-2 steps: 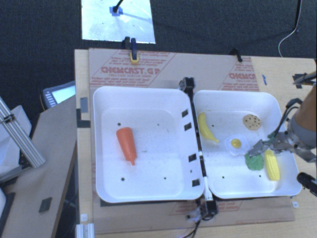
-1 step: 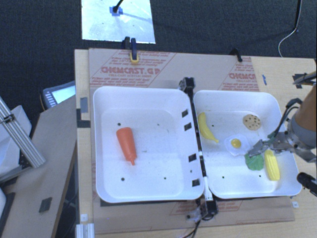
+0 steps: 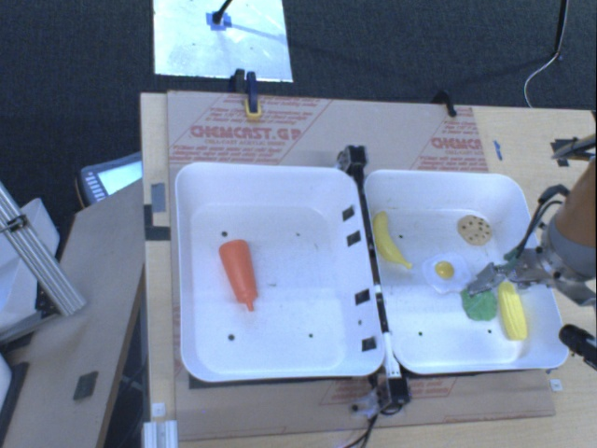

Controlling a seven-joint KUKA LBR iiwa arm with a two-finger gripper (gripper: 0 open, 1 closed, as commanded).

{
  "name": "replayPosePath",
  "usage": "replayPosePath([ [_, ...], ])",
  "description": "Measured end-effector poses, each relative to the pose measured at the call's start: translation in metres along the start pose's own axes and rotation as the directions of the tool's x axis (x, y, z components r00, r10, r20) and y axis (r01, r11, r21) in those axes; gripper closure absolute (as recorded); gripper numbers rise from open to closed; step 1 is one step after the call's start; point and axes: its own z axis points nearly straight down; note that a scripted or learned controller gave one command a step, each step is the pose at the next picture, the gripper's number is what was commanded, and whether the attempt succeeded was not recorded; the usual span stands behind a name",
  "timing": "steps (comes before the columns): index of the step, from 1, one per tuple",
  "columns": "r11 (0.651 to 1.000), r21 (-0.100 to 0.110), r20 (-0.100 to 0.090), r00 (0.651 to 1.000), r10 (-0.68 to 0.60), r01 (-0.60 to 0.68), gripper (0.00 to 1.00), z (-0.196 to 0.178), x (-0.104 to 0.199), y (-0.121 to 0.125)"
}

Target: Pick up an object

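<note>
In the right bin (image 3: 410,348), my gripper (image 3: 489,279) reaches in from the right and hangs low over the top edge of a green leafy piece (image 3: 481,306). A yellow corn cob (image 3: 512,312) lies just right of the green piece, under the wrist. A fried egg (image 3: 443,271) sits just left of the gripper. A yellow banana (image 3: 387,241) lies along the bin's left side, and a brown cookie (image 3: 474,229) is at the back. An orange carrot (image 3: 239,271) lies alone in the left bin (image 3: 205,343).
A black divider with clips (image 3: 366,269) runs between the two bins. The bins rest on a cardboard sheet (image 3: 280,129) on the bench. A cable (image 3: 550,63) hangs at the back right, and a metal plate (image 3: 222,26) lies behind the bench.
</note>
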Motion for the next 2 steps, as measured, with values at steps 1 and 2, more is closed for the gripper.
replayPosePath([
  [1, 1.0, 0.0, 0.0, 1.0, 0.0, 0.0, 0.0, 0.0, 0.0, 0.0],
  [2, 1.0, 0.0, 0.0, 1.0, 0.0, 0.0, 0.0, 0.0, 0.0, 0.0],
])
